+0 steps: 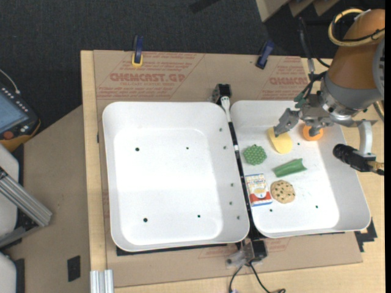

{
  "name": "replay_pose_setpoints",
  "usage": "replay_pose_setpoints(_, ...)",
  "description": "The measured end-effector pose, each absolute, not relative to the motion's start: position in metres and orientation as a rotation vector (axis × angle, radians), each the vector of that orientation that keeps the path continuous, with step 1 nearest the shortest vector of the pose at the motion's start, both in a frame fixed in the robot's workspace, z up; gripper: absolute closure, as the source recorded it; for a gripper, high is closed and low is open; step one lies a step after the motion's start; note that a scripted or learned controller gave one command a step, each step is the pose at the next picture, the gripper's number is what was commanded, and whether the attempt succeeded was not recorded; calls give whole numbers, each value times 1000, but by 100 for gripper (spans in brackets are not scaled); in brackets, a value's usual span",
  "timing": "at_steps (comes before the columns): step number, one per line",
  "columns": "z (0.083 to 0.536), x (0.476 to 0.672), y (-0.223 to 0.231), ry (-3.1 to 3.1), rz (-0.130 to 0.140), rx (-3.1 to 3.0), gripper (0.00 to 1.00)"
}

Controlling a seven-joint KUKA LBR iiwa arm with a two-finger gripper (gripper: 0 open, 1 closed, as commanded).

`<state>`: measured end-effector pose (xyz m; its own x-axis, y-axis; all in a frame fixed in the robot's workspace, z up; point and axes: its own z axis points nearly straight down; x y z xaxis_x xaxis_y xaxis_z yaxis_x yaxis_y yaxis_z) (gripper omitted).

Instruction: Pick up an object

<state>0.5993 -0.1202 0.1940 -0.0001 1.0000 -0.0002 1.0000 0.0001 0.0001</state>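
Observation:
The right bin [342,215] holds several small items. At its back lies a pale yellow wedge [282,143], with an orange piece [313,133] to its right. In front of them are a round green knobbly piece [255,155], a long green piece [289,167], a chocolate-chip cookie [282,191] and a small red, white and blue carton [258,188]. My gripper [299,126] hangs low over the back of this bin, open. One finger [285,123] points down at the yellow wedge and the other stands over the orange piece. Nothing sits between them.
The left bin [116,163] lies beside the right one, sharing a middle rim [235,157]. Both rest on a brown board [183,72] with clamps [137,50] at its back edge. A black part of the arm [348,154] juts over the right bin's right side.

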Motion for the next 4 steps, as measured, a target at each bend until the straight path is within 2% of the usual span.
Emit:
replay_pose_setpoints(1,78,655,-119,2225,-3,2220,0)
replay_pose_setpoints(2,86,642,-161,2222,0,2225,0)
replay_pose_setpoints(3,85,605,-141,2224,-4,2226,0)
replay_pose_setpoints(4,95,608,-142,2220,0,2222,100)
